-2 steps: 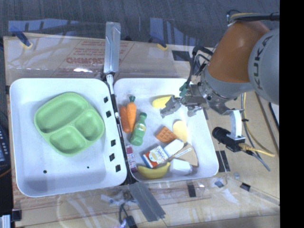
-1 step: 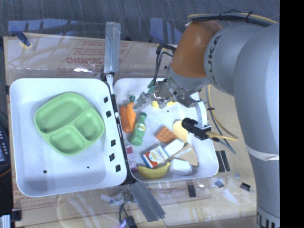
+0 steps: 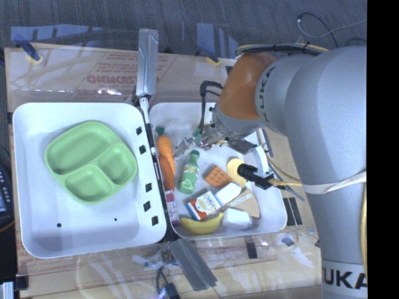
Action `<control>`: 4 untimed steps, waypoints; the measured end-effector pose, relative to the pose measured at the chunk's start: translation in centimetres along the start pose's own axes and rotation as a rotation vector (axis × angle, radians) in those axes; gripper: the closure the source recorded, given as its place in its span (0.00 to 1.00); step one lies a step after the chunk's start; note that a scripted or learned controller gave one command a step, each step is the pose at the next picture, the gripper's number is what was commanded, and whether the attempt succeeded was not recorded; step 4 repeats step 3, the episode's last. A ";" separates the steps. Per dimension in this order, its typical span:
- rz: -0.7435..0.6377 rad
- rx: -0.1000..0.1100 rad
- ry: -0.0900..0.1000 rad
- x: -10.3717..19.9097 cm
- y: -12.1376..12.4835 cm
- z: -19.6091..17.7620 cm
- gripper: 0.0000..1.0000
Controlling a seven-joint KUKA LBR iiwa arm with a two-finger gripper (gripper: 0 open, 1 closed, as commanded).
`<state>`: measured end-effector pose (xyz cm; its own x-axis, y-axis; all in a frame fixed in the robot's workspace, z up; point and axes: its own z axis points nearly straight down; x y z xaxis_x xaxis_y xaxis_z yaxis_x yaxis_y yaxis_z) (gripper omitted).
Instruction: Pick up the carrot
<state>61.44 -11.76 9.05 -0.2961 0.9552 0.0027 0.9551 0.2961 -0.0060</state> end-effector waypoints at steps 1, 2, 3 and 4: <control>-0.094 -0.008 -0.005 1.9 5.0 -10.4 0.00; -0.097 -0.005 -0.004 1.9 5.0 -11.3 1.00; -0.097 -0.005 -0.004 1.9 5.0 -11.3 0.00; -0.097 -0.005 -0.004 1.9 5.0 -11.3 0.00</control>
